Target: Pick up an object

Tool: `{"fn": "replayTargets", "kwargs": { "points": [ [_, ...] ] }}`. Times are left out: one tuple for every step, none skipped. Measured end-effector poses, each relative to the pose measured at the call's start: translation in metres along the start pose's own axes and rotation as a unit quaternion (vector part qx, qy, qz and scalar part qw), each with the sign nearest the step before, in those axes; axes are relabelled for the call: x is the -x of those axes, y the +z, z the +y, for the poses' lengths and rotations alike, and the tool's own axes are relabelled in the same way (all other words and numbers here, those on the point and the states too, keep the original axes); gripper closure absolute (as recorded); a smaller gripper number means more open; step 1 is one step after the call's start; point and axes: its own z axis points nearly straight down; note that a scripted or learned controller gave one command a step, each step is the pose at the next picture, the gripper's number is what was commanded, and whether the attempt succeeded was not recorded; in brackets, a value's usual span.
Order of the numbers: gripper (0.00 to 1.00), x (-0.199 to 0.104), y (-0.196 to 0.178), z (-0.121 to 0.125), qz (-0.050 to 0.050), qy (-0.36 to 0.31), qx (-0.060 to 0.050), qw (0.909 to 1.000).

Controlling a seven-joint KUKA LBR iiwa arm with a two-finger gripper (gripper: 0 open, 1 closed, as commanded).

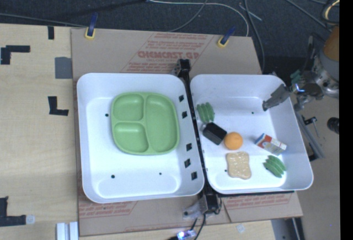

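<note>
Reaching in from the right, the arm (331, 54) is hanging over the far right corner of the right bin (242, 87), its gripper (274, 102) poised above the bin's upper right wall. From where I am standing, nothing is sitting between its fingers; whether they are spread or pressed together, I cannot tell.

The things to pick are all lying in the right bin. A green leafy piece (205, 112) is lying at the left wall, and a black block (214, 133) is sitting just below it, nearly touching. An orange ball (234, 140) is resting just beside the block, toward the middle. A tan slice like toast (239, 165) is lying just below the ball, near the front wall. A small red and white carton (270, 143) is lying on its side toward the right, and a second green piece (274, 165) is sitting just below it at the front right corner. All of them are lying well apart from the gripper.

The left bin (94, 139) is holding a green divided plate (145, 123), lying flat in its upper half. Both bins are sitting on a brown cardboard sheet (160, 51).
</note>
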Motion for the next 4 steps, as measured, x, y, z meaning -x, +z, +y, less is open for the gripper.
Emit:
{"fn": "replayTargets", "kwargs": {
  "points": [
    [0.00,-0.001,-0.008,0.002,-0.001,-0.002,0.006,1.0000],
    [0.00,0.000,0.036,0.007,-0.001,-0.002,0.005,1.0000],
    [0.00,0.000,0.080,0.009,-0.001,-0.002,0.004,1.0000],
    [0.00,-0.002,0.124,0.005,-0.001,-0.002,0.004,1.0000]
  ]
}}
